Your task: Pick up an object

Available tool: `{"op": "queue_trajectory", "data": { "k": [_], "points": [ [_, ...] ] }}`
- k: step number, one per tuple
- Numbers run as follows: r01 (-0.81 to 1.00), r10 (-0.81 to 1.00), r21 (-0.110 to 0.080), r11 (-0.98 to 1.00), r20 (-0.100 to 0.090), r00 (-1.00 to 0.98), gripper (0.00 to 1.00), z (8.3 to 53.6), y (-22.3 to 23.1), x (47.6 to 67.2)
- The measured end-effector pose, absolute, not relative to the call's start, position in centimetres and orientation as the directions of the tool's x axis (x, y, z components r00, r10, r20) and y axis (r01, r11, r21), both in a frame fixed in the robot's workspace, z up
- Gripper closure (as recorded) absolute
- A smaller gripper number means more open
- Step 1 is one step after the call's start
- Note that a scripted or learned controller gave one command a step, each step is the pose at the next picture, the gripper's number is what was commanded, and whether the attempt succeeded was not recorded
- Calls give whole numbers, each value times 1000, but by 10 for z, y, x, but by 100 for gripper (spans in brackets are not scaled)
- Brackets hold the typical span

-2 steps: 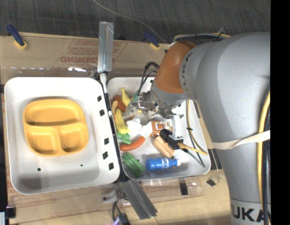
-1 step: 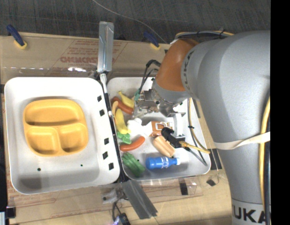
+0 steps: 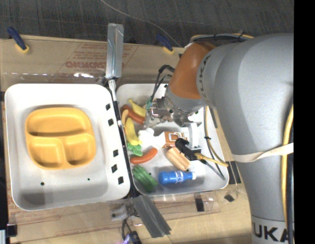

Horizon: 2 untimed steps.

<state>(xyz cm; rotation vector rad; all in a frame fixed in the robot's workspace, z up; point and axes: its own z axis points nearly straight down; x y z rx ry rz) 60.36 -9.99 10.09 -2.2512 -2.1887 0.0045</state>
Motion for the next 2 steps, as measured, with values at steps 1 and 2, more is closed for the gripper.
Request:
{"op": "queue_trajectory", "data": {
  "k": [1,2],
  "points": [
    [1000,1000,5,-2,1,2,0,196,-55,611],
    [998,998,0,60,3,-60,0,222,40,657]
  ]
}}
